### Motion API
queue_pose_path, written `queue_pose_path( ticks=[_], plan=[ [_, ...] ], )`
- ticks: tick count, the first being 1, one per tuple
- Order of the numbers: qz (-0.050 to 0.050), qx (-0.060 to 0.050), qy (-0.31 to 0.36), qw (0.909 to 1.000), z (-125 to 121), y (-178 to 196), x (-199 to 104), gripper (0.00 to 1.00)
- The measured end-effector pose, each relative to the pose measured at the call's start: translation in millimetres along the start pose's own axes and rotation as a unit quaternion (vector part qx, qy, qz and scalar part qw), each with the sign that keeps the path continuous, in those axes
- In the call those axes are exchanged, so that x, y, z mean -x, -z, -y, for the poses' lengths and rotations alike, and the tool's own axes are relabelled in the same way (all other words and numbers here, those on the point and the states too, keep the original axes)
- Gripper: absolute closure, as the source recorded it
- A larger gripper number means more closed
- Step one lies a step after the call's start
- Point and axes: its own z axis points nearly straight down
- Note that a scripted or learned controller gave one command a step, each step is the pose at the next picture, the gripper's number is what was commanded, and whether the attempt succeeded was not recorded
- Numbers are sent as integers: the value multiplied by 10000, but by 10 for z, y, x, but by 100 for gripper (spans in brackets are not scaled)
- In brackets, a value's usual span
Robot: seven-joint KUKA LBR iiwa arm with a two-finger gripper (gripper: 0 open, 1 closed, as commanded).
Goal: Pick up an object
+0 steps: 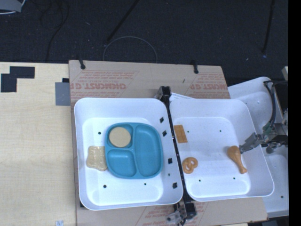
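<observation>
Gripper (248, 146) at the right edge of the right bin (211, 192), its dark tip low over the floor and just beside the drumstick (236, 158). Whether the tip touches the drumstick, and how wide it stands, I cannot tell from here; nothing is visibly in its hold. As I judge it, the pick is at the approach stage: no object is lifted, and closing and raising remain. Further out from the gripper lie a pretzel (190, 165) and an orange cracker (180, 133), both near the divider. Beyond that, in the left bin (89, 192), sit a blue tray (134, 150) carrying a round biscuit (119, 136), and a pale piece of toast (96, 158) touching the tray's far side.
</observation>
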Motion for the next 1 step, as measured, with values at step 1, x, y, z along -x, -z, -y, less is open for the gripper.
queue_pose_path(
  ticks=[1],
  plan=[
    [10, 43, 9, 10000, -17, 42, 0, 0]
  ],
)
